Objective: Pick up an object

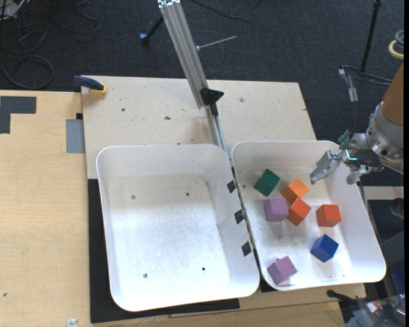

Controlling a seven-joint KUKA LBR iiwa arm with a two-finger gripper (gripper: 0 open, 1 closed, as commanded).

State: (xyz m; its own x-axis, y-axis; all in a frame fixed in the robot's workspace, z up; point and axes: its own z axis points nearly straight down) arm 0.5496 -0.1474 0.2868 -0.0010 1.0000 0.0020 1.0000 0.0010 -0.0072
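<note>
Seven small coloured blocks lie in the right-hand white bin (371, 251), none yet lifted: one green cube (266, 182), three orange blocks (297, 189) (300, 211) (328, 214), two purple cubes (275, 209) (282, 269) and one blue cube (324, 247). A grey two-finger gripper (339, 167) hangs over the bin's far right corner, fingers spread apart and holding nothing. Nearest it is the upper orange block, lying to the gripper's left and slightly nearer the camera. Beside it, the left-hand white bin (123, 182) shares the pale wooden bench (150, 111).
</note>
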